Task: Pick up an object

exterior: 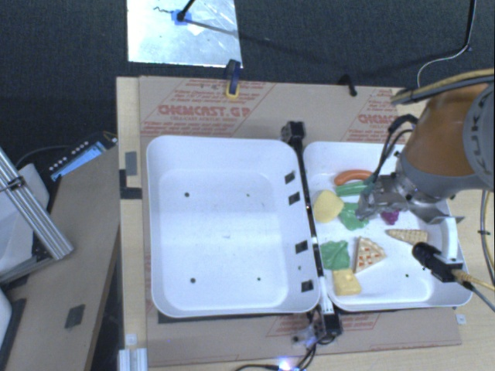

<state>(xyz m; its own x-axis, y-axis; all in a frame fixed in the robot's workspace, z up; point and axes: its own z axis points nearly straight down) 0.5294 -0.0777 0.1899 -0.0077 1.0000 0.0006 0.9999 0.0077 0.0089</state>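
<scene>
Seemingly the gripper (370,204) crowds green toy (353,216), yellow piece (328,205).

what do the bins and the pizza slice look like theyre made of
Bins: likely thin moulded plastic, white and smooth, with rounded corners and a soft sheen on the rims. Pizza slice: probably a plastic or rubber toy, matte, with flat solid colours, an orange-tan wedge with red spots. The view is too coarse to tell hard from soft.
</scene>
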